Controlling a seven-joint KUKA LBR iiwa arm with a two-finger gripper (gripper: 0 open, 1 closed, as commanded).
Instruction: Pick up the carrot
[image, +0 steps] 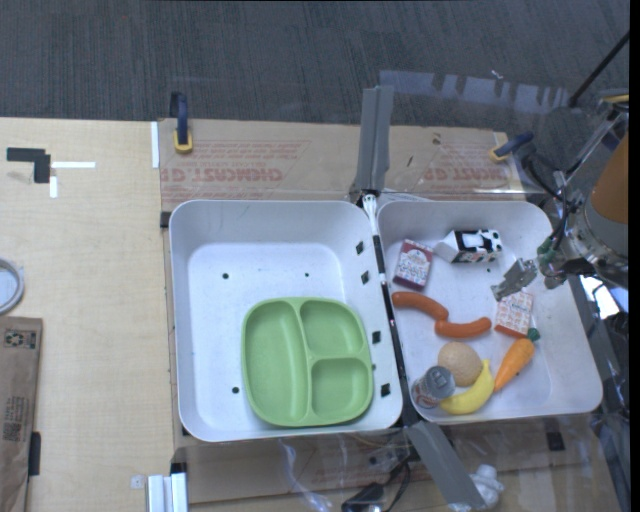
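The carrot (513, 361) is orange with a green tip and lies slanted near the front right of the right bin (570, 400). My gripper (517, 277) hangs over the right side of that bin, a little behind and above the carrot, close to a small red and white packet (514, 314). Nothing shows between its fingers, and it is apart from the carrot.
The right bin also holds a red box (413, 265), a black and white cow toy (476, 245), two sausages (440, 313), an egg-like ball (459, 359), a banana (470, 394) and a small can (435, 382). A green divided plate (308, 360) lies in the left bin.
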